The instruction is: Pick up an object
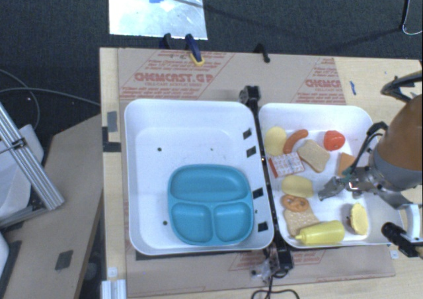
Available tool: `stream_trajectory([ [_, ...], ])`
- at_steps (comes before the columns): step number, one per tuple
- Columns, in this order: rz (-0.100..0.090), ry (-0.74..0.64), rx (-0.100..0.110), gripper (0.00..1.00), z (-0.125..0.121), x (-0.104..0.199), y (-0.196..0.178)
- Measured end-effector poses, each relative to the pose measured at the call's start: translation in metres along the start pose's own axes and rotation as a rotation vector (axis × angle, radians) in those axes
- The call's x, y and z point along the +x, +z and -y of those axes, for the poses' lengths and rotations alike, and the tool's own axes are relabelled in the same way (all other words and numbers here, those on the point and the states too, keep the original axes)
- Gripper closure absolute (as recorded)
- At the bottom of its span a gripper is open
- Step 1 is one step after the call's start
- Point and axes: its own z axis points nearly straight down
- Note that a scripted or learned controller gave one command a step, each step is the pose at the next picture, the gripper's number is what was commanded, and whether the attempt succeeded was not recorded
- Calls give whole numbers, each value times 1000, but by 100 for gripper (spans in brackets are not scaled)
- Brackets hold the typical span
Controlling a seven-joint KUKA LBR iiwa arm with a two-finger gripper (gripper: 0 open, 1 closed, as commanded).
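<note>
The right bin (360, 116) holds several toy foods. Among them are a red tomato (334, 139), a sausage (295, 138), a bread slice (313, 155), a yellow squeeze bottle (322, 232) and a pale banana piece (359, 218). My gripper (338, 187) hangs low over the middle of this bin, just right of a yellow lump (297, 186) and above the banana piece. Nothing shows in its grasp. The grey arm with its orange band (403, 145) comes in from the right and hides part of the bin's right side.
The left bin (152, 132) carries a blue divided tray (210, 202). A red-and-white packet (285, 164), a pretzel (295, 202), a cracker (299, 219), an orange wedge (345, 161) and a yellow round fruit (275, 139) crowd the right bin's left half.
</note>
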Motion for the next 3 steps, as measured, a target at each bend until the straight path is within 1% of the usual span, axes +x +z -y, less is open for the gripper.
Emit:
stream_trajectory([
  [1, 4, -2, -10, 0, -3, -46, -103],
  [2, -9, -14, 10, 0, -9, 22, 16],
  [3, 6, -4, -13, 0, -36, -47, -107],
])
